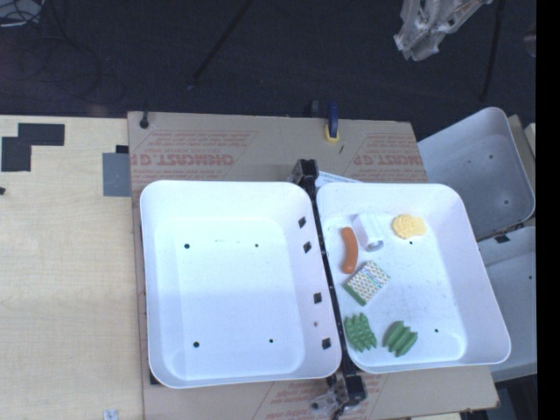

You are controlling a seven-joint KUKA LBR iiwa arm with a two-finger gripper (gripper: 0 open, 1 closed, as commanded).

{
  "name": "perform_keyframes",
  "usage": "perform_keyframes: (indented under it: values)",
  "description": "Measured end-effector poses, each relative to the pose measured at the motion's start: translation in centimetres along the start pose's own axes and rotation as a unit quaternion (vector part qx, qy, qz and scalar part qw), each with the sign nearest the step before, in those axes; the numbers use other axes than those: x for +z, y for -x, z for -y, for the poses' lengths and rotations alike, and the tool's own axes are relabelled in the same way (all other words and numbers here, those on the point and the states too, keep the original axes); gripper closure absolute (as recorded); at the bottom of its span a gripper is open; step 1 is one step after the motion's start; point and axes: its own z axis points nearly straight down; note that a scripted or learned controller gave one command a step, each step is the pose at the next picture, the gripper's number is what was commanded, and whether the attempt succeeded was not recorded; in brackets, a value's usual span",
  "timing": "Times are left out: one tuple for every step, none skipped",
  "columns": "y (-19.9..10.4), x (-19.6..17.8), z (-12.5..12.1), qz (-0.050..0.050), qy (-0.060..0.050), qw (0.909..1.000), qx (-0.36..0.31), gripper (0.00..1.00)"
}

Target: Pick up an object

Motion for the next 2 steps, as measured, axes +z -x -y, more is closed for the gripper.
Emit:
perform_keyframes:
  values:
    - [-0.15, -0.93, -0.13, 0.000, 0.006, 1.0000, -0.002, 1.00]
    - [-0.29, -1.86, -0.28, 0.000, 0.012, 0.9999, -0.004, 1.00]
